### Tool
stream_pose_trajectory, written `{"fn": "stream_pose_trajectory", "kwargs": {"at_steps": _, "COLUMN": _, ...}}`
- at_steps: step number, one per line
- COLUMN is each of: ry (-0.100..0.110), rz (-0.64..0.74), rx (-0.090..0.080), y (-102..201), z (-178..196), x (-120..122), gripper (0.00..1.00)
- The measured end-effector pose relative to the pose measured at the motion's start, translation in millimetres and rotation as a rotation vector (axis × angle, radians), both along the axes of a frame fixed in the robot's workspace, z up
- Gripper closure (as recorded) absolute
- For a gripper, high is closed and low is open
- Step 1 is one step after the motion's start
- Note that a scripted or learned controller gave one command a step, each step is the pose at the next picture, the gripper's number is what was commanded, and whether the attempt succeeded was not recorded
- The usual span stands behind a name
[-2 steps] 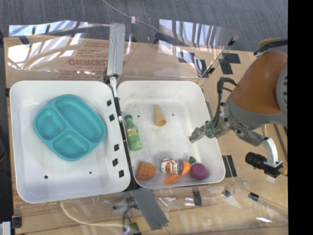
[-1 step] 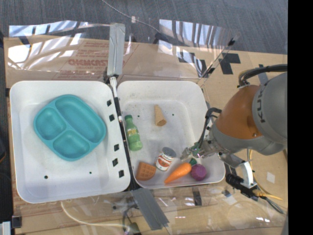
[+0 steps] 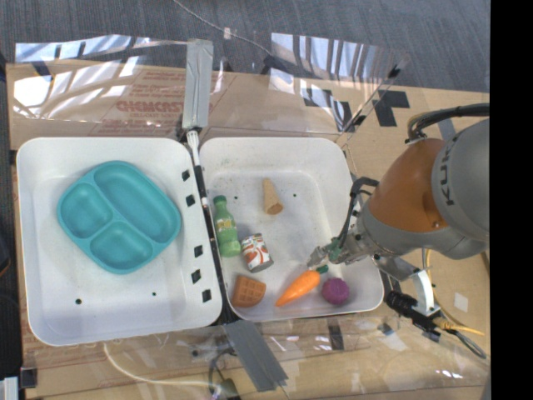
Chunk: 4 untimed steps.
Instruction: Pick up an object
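Tapered orange carrot [image 3: 299, 287] beside round purple fruit [image 3: 335, 290]

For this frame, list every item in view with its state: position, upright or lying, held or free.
Green bottle: lying, right bin's left side, free.
Can: tilted, beside the bottle, free.
Cone: lying, bin middle, free.
Waffle: flat, near front wall, free.
Carrot: lying, leafy end by the gripper, not visibly held.
Purple ball: resting, front right corner.
Teal plate: flat, left bin.

arm [image 3: 416, 198]: reaching in from right, bent low | gripper [image 3: 323, 257]: pointing down-left
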<state>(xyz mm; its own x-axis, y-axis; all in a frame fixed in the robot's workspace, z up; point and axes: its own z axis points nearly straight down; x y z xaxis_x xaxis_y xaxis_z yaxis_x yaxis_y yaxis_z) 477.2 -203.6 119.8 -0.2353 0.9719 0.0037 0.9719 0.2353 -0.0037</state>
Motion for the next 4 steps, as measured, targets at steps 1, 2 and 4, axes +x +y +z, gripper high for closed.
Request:
{"fn": "stream_pose_trajectory", "kwargs": {"at_steps": 1, "ry": -0.001, "rz": -0.109, "rx": -0.002, "y": -5, "z": 14, "x": 162, "gripper": 1.0}}
{"fn": "stream_pose_trajectory", "kwargs": {"at_steps": 2, "ry": 0.0, "rz": -0.109, "rx": -0.002, "y": -6, "z": 14, "x": 161, "gripper": 0.0}}
{"fn": "stream_pose_trajectory", "kwargs": {"at_steps": 4, "ry": 0.007, "rz": -0.098, "rx": -0.001, "y": 43, "z": -24, "x": 173, "gripper": 1.0}}
